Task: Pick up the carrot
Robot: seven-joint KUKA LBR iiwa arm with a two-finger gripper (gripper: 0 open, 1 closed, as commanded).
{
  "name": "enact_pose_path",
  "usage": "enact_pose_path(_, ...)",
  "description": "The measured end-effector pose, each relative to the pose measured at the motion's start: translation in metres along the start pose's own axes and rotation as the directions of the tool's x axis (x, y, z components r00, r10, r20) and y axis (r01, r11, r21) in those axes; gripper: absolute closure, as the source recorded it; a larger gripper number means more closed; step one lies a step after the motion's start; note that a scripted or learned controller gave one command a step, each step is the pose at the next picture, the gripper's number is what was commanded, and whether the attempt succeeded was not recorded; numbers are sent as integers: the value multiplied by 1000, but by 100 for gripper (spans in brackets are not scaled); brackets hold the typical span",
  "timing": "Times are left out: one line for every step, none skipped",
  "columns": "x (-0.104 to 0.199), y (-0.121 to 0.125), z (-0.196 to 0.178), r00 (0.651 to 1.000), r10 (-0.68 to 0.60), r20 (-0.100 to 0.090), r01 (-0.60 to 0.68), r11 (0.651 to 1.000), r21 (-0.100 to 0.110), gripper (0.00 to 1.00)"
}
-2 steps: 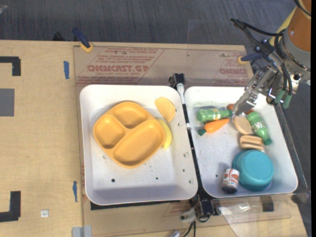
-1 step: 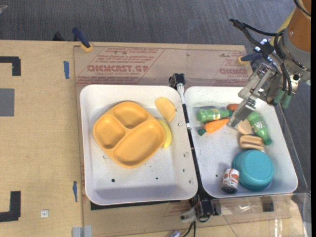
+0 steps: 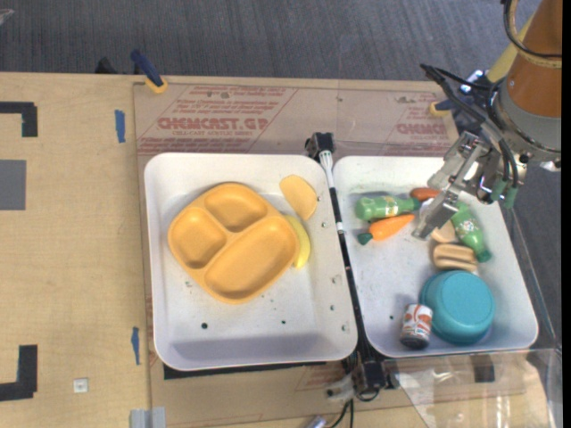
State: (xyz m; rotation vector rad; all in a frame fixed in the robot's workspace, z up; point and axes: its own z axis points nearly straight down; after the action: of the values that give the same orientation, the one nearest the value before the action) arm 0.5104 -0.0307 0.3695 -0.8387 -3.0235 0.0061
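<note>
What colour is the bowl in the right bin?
Teal; the round plastic bowl shows best in the camera view.

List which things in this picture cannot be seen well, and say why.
- Carrot: its right tip lies under the gripper in the camera view, so contact cannot be judged.
- Small can: label too small to read.
- Bun: partly hidden behind the teal bowl.
- Arm: cut off by the frame's right edge.

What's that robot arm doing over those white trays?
It's going for the carrot, which lies in the right bin beside a green bottle. The gripper is right at the carrot's end, but the carrot lies on the bin floor. The yellow plate sits in the left bin.
</note>
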Motion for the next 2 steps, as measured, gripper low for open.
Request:
enact_pose_path(-86, 36, 75, 991, 135, 2, -135, 991, -3, 0)
enact_pose_path(-74, 9, 167, 974, 226, -5, -226, 974, 2, 0)
